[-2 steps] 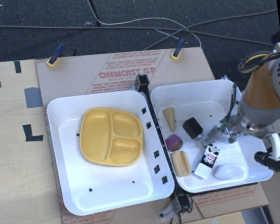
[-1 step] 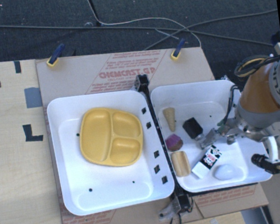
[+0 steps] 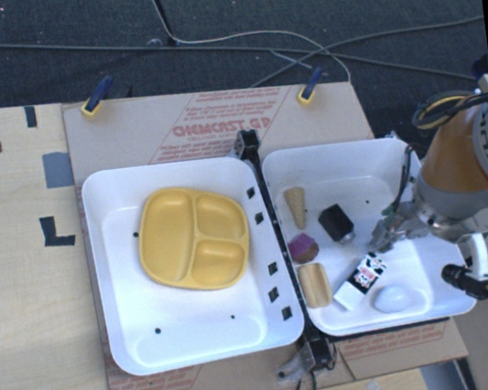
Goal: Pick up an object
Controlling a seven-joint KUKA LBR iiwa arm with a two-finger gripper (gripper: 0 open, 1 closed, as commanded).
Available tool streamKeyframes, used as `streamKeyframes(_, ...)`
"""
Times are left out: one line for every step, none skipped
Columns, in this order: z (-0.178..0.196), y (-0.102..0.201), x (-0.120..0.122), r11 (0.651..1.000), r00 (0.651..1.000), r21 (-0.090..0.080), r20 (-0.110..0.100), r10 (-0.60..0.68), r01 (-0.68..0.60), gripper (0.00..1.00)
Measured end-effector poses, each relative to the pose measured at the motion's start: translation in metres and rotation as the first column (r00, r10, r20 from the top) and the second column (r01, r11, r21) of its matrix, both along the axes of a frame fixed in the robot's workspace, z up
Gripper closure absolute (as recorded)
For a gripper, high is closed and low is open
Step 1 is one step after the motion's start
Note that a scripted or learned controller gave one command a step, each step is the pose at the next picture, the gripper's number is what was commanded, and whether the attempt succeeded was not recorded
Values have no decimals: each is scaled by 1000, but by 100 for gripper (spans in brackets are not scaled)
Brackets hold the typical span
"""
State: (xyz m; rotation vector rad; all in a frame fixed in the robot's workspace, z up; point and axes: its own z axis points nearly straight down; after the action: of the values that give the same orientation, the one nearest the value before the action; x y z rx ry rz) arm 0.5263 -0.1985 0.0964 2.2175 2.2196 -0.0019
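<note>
Single fixed camera above the desk (image 3: 21, 263), angled downward, covering both white bins (image 3: 112, 278); arm (image 3: 458, 161) enters from right.

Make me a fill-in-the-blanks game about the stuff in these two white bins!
1. The yellow plate lies in the ____ bin.
2. The yellow plate has ____ sections.
3. The purple ball sits between the cone and the ____ block.
4. The arm's tool hangs over the ____ bin.

Missing words: left; three; tan; right.
</note>
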Motion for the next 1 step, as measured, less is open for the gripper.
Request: streamKeyframes(55, -7, 8, 1000, 1000, 2, 1, 0, 0, 100)
